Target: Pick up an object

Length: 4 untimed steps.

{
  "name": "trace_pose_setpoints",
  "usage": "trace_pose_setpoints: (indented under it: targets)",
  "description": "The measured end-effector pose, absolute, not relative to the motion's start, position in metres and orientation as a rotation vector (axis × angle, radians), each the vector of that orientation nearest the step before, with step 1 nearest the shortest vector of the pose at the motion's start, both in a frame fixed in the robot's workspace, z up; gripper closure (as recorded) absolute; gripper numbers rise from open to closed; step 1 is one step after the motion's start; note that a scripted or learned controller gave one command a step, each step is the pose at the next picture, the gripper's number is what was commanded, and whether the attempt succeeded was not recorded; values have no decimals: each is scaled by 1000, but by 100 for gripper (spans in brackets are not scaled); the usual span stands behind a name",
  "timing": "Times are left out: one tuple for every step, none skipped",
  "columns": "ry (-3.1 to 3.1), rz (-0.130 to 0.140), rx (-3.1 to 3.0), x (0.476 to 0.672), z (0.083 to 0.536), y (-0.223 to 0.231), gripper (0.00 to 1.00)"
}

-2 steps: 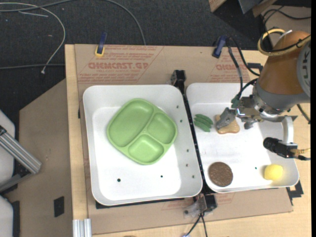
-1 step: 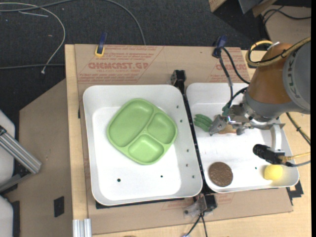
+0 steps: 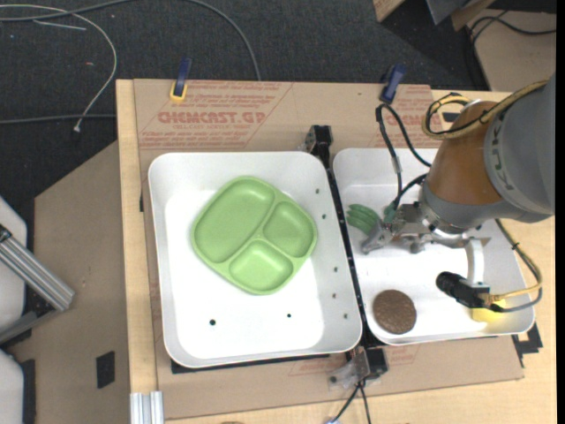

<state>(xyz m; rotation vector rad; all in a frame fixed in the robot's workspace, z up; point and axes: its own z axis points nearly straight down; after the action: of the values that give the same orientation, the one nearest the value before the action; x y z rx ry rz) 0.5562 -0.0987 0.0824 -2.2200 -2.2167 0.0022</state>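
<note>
I am reaching in from the right with my arm, and my gripper is low over the right bin, in its left half, close to the wall it shares with the left bin. Whether my grip is spread or pressed together I cannot tell from here. The metal parts are small and partly covered by my own wrist.

Just beside my tip, on the side toward the far edge, lies a small green thing. It looks to be touching or almost touching me, but I do not see it clearly caught in my grip, so I do not call it held.

A brown round disc lies flat in the near left corner of the same bin, apart from me.

In the left bin there is one large thing, a pale green plate with three compartments. It is turned at a slant and sits a little toward the far side of the bin's middle, well apart from me.

Both bins stand on a board of brown cardboard.
</note>
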Motion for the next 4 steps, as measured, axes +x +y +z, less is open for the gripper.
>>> trace_pose_setpoints:
  targets:
    - [-2220, -3, -2222, 558, 96, -99, 100]
    - [-2226, -7, -2224, 559, 161, -100, 100]
    - [-2227, -8, -2225, 560, 224, -105, 100]
    - [-2226, -5, -2223, 561, 264, -105, 100]
